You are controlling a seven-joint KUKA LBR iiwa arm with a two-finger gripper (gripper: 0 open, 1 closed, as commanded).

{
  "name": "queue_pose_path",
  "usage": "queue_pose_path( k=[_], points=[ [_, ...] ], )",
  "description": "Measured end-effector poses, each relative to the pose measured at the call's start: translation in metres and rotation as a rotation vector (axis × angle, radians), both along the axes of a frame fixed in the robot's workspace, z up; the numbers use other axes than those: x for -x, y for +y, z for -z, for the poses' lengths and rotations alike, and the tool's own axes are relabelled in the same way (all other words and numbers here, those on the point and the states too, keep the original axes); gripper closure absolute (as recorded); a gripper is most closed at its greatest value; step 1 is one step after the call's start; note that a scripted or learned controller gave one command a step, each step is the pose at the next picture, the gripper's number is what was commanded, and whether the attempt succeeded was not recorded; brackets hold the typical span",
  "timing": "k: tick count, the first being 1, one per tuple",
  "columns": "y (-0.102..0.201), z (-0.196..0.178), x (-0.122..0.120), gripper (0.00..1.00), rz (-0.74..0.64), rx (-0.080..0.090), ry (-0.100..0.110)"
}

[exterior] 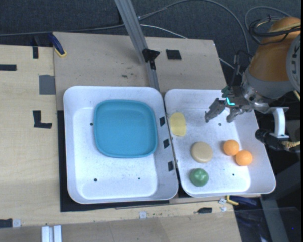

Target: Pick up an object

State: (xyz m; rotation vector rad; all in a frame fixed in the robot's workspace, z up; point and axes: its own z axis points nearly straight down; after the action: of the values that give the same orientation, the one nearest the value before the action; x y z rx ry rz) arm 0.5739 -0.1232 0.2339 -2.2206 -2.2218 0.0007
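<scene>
Hovering over the right bin (252,183), gripper (220,116) with fingers spread wide, holding nothing. Nearest target: beige round object (201,152), just below. Better to descend straight, centred on it, then close.

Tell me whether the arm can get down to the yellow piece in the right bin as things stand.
Probably yes. The yellow piece lies alone near the right bin's left wall, nothing on it, and the gripper hangs open just to its right, holding nothing. That wall might crowd one finger.
</scene>
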Motion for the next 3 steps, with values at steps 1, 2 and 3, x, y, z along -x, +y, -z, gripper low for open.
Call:
queue_pose_path(
  k=[1, 2, 3],
  points=[
    [0.000, 0.000, 0.000, 0.00, 0.000, 0.000, 0.000],
    [0.001, 0.043, 0.001, 0.00, 0.000, 0.000, 0.004],
    [-0.009, 0.097, 0.005, 0.00, 0.001, -0.001, 0.005]
  ],
)
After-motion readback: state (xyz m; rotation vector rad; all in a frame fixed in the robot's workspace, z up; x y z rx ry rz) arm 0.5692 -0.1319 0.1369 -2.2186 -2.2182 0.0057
